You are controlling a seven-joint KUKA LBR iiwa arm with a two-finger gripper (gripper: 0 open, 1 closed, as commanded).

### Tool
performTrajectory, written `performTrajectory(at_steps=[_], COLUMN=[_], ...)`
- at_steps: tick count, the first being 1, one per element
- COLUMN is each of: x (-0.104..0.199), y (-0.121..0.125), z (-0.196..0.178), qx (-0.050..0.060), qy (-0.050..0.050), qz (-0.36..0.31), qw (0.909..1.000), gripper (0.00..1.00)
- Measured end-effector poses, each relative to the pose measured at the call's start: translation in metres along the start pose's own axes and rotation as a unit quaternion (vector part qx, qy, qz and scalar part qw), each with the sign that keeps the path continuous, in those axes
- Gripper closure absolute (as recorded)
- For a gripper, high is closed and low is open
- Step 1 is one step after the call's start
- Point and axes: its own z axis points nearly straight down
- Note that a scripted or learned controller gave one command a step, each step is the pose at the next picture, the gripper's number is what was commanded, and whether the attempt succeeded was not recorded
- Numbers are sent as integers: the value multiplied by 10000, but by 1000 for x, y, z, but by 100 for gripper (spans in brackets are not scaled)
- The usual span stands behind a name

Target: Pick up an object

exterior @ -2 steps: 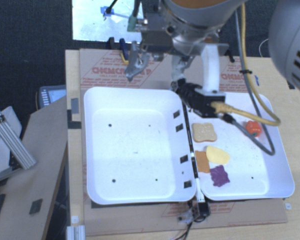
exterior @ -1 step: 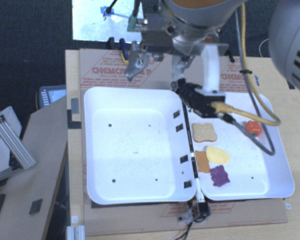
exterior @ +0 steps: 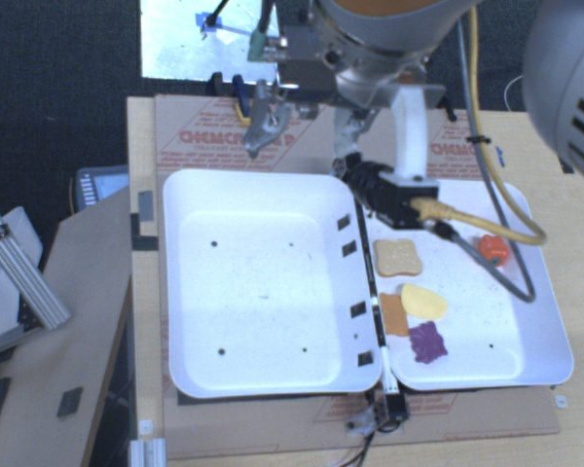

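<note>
Two white bins sit on the bench; right bin holds bread slice, yellow piece, purple piece. Gripper hangs behind left bin, grip state unclear. Approach pending: I'd say it must swing over, descend.

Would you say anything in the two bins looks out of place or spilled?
Nothing stands out. The bread slice, yellow piece, orange slab, purple piece and orange-red piece all lie inside the right bin.
</note>
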Motion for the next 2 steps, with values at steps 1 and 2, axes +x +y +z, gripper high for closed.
performTrajectory(at_steps=[1,2], x=[0,0], y=[0,0], z=[0,0], qx=[0,0], qy=[0,0], qz=[0,0], qw=[10000,10000], gripper=[0,0])
